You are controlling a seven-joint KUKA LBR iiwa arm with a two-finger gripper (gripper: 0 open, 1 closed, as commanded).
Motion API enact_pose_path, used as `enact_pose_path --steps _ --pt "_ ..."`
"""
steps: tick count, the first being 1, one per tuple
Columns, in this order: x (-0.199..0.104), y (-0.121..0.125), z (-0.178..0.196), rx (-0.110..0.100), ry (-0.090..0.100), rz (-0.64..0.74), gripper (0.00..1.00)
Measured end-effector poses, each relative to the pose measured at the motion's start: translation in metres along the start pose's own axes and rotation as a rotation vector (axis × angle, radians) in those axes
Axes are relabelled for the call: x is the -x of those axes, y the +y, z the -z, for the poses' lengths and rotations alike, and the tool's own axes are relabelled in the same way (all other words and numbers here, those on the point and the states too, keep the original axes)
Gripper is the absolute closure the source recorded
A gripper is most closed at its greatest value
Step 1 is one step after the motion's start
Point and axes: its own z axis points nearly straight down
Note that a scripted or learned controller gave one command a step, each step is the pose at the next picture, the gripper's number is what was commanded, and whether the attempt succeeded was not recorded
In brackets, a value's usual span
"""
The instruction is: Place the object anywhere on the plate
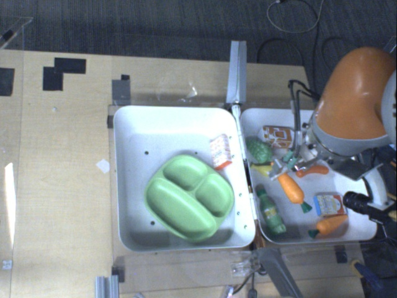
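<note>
- Nearest us, along the right bin's (366,233) near wall, we see an orange carrot-like piece (329,226) towards the near right corner and a green bottle (271,211) by the left wall.
- In the left bin (124,185), the green three-compartment plate (189,195) lies near the middle, tilted towards the near edge, nothing on it.
- A small white-and-red packet (220,151) sits just beyond the plate, by that bin's right wall.
- Mid right bin: an orange carrot (291,188), and a blue-and-orange carton (328,204) nearer the right wall.
- The gripper (294,161) hangs just above the carrot's far end; we cannot tell whether it is parted or clamped.
- Farther back: a green leafy toy (259,151) and a brown-and-white packet (277,135).
</note>
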Motion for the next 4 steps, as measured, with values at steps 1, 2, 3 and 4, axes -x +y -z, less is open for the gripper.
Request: enact_pose_path --steps 1,2,3,4 --pt "-0.064 0.028 -0.068 -0.003 0.002 0.117 1.00" --pt "-0.103 0.089 -0.073 -0.003 0.003 0.204 1.00" --pt "-0.103 0.089 -0.073 -0.003 0.003 0.203 0.00" --pt "-0.112 0.068 -0.176 0.009 0.007 -0.044 0.00"
